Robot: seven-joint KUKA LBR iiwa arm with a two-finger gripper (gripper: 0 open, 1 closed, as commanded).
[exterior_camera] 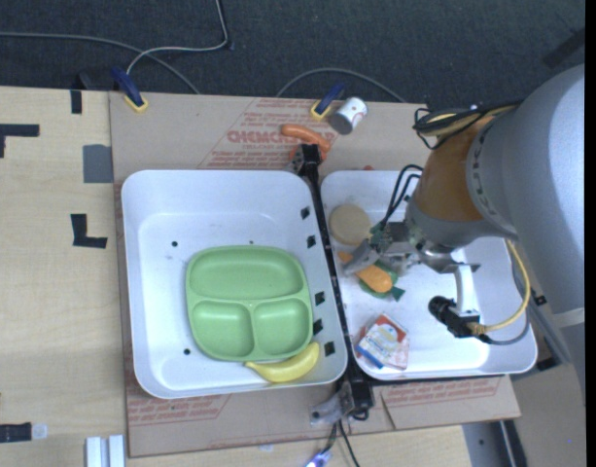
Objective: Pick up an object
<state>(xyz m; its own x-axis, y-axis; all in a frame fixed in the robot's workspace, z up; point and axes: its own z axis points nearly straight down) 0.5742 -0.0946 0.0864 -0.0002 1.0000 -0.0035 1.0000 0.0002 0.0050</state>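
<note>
My gripper (377,261) is low in the right bin (497,356), near its left wall. It sits directly over a small orange object with a green bit (376,281), touching or almost touching it. A round tan disc (348,224) lies just up-left of the gripper. Toward the bin's front, a red and white packet (383,343) lies apart from the gripper. The grey arm with its orange band (451,188) covers the right bin's upper right part.
The left bin (142,251) holds a green divided plate (249,300) and a yellow banana (288,365) at the plate's front edge. A black cable and connector (453,317) hang by the wrist. Clamps (307,136) and a white roll (348,115) sit behind the bins.
</note>
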